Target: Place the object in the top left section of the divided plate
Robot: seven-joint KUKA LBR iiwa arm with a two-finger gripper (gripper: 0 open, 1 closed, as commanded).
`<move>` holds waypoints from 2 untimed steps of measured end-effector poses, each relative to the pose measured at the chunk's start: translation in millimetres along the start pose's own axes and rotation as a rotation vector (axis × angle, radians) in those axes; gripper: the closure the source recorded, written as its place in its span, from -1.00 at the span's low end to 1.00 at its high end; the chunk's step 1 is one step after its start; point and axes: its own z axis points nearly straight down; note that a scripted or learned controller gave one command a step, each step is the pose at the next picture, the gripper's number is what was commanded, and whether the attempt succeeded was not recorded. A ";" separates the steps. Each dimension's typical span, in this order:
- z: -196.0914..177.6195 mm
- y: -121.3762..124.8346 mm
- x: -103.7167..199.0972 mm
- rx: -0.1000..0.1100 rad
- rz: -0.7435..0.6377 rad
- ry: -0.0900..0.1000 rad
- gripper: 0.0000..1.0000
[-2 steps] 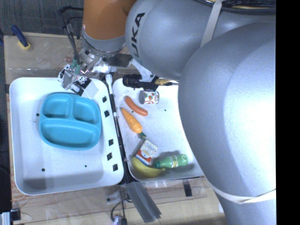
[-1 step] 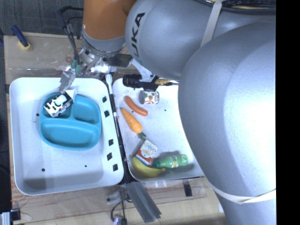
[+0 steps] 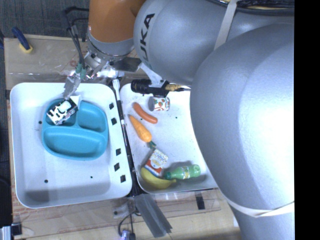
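A blue divided plate (image 3: 82, 136) lies in the left white bin (image 3: 65, 189). A small white object with black markings (image 3: 61, 112) rests in the plate's top left section. My gripper (image 3: 70, 88) hangs just above and to the right of that object, its thin fingers (image 3: 68, 86) pointing down at it. The tips end right at the object's upper edge; whether they still touch it is unclear. The grey arm with its orange band covers the top and right of the view.
The right bin (image 3: 175, 139) holds a sausage (image 3: 145, 113), a carrot (image 3: 141, 128), a small patterned cup (image 3: 159, 104), a banana (image 3: 156, 179), a green bottle (image 3: 184, 172) and a small carton (image 3: 158, 161). A black divider with clips (image 3: 120, 134) runs between the bins.
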 end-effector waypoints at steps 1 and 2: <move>0.0 0.0 0.0 0.000 0.000 0.000 -1.00; -75.4 45.4 31.2 -0.001 -0.038 -0.001 -1.00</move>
